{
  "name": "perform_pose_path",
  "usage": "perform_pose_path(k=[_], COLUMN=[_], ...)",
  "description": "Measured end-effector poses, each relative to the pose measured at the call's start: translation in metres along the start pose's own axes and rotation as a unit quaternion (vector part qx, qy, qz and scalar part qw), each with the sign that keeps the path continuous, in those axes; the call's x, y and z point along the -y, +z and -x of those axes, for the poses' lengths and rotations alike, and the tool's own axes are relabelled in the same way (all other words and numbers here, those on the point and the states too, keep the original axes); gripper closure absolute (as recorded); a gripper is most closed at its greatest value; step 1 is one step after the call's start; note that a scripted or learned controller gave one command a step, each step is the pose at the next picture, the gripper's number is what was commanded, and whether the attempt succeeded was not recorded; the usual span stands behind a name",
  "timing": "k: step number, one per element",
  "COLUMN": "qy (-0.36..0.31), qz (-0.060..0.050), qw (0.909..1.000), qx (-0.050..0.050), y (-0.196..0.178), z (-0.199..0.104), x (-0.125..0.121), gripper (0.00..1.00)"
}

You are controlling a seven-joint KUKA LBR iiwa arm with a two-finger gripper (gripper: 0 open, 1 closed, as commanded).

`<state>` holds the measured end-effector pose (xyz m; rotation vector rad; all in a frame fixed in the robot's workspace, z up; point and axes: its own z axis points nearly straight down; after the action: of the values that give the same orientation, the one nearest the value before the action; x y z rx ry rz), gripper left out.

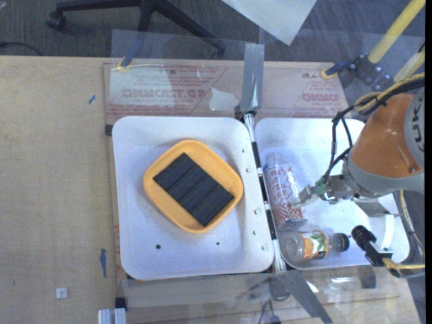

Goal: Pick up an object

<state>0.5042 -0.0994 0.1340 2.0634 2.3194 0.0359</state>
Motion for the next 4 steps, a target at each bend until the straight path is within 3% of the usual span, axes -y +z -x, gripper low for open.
perform_pose_path(k=[1,2,3,4], qy=[-0.037,-0.048,-0.048,-0.011], qz=[0.015,-0.014,-0.010,-0.015], qw=[0.9992,0.9987,0.9988,0.9998], qx=[0.000,0.001,0.007,0.007], y=[0.005,0.027,0.043,0.046], z=[0.013,0.026,0.023,0.025], x=[0.004,-0.060,-0.043,-0.087], gripper=[0.00,0.00,0.00,0.00])
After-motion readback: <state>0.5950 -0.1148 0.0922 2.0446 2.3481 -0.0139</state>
